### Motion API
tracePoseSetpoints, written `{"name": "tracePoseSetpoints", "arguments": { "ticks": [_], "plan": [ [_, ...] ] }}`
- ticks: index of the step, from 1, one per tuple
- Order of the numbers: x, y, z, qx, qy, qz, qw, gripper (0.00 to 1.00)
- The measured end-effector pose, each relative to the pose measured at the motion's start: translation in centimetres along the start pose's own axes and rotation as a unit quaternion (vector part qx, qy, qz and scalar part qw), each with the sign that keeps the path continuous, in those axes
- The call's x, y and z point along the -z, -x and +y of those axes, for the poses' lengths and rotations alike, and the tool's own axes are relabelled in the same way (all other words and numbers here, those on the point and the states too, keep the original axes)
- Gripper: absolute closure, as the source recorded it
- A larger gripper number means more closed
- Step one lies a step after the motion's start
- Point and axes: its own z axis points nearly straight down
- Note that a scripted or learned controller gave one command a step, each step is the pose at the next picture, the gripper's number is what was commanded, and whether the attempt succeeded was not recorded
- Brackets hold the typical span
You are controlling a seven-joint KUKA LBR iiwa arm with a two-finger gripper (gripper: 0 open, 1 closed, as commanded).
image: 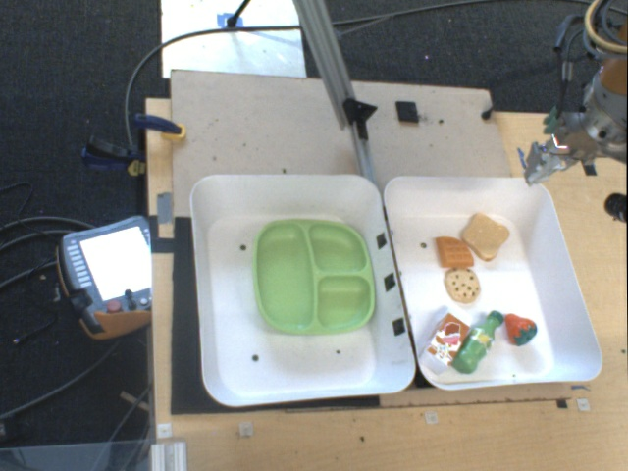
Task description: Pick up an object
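Observation:
The right bin holds several toy foods: a slice of bread, an orange cracker, a speckled cookie, a small red-and-white carton, a green bottle and a strawberry. My gripper hangs at the far right, above the bin's back right corner and well clear of the food. Nothing is seen between its fingers.
The left bin bears a green divided plate. A slanted metal pole crosses the cardboard sheet behind the bins. A teach pendant lies left of the bench among cables.

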Motion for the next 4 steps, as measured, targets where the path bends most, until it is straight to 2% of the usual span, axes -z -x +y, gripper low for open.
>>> {"name": "tracePoseSetpoints", "arguments": {
  "ticks": [1,2,3,4],
  "plan": [
    [-1.2,-4.7,-0.3,0.0,-0.002,0.0,1.0,1.0],
    [-1.8,-9.3,-1.7,0.0,-0.002,0.0,1.0,1.0],
    [-1.0,-15.3,-2.0,0.002,-0.002,0.002,1.0,1.0],
    [-2.1,-19.9,-2.1,0.0,-0.002,0.001,1.0,1.0]
  ]
}}
